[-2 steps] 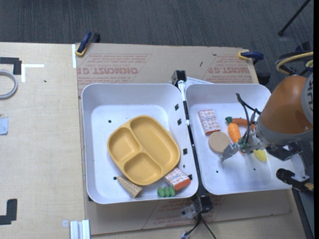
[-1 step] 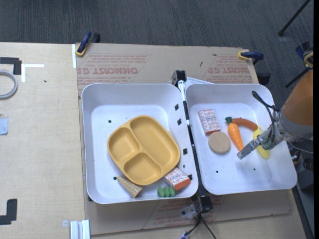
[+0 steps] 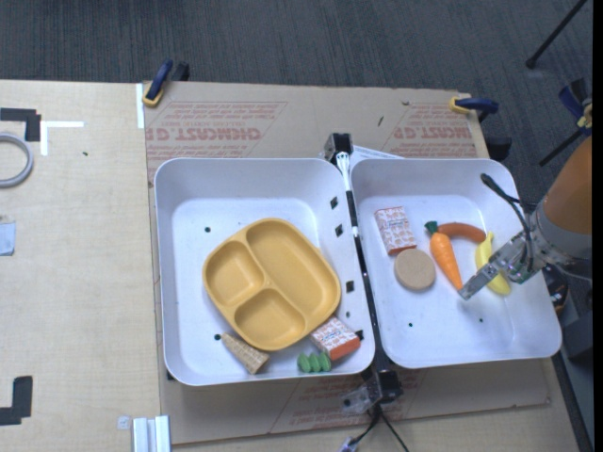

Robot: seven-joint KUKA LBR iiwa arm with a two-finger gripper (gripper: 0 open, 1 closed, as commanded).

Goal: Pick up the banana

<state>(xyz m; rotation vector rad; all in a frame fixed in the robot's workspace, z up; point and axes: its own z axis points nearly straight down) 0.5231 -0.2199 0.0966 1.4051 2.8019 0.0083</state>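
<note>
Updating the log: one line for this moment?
gripper | low in right bin | beside banana, next to carrot | grasp unconfirmed

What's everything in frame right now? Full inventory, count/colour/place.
banana: 1, yellow, right bin, far right, partly behind the gripper
carrot: 1, orange with green top, right bin, left of the banana
sausage: 1, red-orange, right bin, above the carrot
round disc: 1, tan, right bin, middle
small box: 1, red and white, right bin, upper left
divided plate: 1, yellow, left bin, middle
wedge: 1, tan, left bin, front edge
green item: 1, left bin, front edge
carton: 1, red and white, left bin, front right
bins: 2, white, side by side on cardboard
clamps: 2, blue and yellow, cardboard's far corners
gripper: 1, grey, over the banana in the right bin
</note>
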